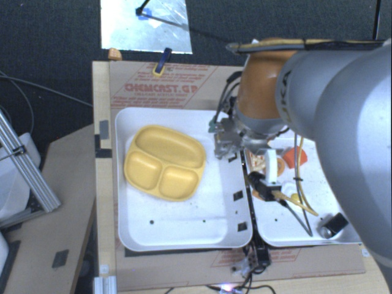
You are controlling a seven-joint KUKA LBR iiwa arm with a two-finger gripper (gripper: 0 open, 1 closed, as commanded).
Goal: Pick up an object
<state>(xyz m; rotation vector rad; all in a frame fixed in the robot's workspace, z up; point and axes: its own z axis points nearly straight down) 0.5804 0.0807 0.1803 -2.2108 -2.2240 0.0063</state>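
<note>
A yellow three-compartment plate (164,162) lies in the left white bin (177,234), towards its upper left. My gripper (228,143) hangs over the ridge between the two bins, just right of the plate's edge, with the arm's orange band and grey body above it. In the right bin (318,192) an orange object (294,158) and a white-and-orange object (270,165) lie close under the wrist. A small black object (334,224) rests near that bin's lower right corner. The arm hides most of the right bin's upper part.
Both bins rest on a cardboard sheet (159,87) with red print. A shiny foil sheet (147,16) lies beyond it on the dark floor. A metal frame (21,164) stands at the left.
</note>
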